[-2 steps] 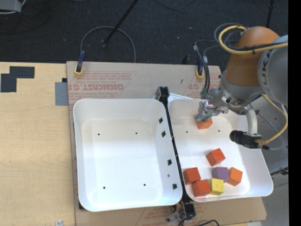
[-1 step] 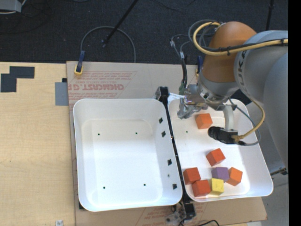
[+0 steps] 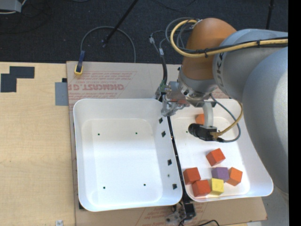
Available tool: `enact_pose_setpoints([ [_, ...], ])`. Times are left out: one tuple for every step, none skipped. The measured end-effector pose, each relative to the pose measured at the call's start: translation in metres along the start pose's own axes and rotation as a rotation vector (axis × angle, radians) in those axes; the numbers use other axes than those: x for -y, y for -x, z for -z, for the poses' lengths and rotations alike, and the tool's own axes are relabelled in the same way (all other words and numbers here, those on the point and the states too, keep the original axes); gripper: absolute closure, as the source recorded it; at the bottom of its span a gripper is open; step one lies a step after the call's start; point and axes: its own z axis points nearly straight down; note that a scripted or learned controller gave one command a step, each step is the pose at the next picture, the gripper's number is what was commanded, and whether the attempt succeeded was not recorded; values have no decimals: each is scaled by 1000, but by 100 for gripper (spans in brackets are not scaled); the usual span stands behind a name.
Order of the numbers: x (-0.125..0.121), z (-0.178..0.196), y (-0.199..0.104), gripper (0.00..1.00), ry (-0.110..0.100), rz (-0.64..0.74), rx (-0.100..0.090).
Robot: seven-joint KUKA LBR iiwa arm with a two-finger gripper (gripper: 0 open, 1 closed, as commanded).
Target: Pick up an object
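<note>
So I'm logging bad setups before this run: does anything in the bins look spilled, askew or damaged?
Nothing stands out. All the blocks lie inside the right bin: a cluster of red, red, yellow, purple and orange near the front, one orange block apart, another partly hidden behind the arm. Both bins sit level.

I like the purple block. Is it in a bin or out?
In. The purple block lies in the right bin, among orange and yellow blocks.

Left of the claw (image 3: 168, 108), the left bin (image 3: 89, 126) lies wide open. Below it in the right bin (image 3: 263, 182), blocks (image 3: 214, 175) crowd the near end — a black cable fitting (image 3: 202, 132) sits just beside it, blocking that side.
</note>
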Motion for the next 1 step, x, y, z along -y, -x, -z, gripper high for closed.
enact_pose_setpoints([
  [-7,7,-47,100,1,0,0],
])
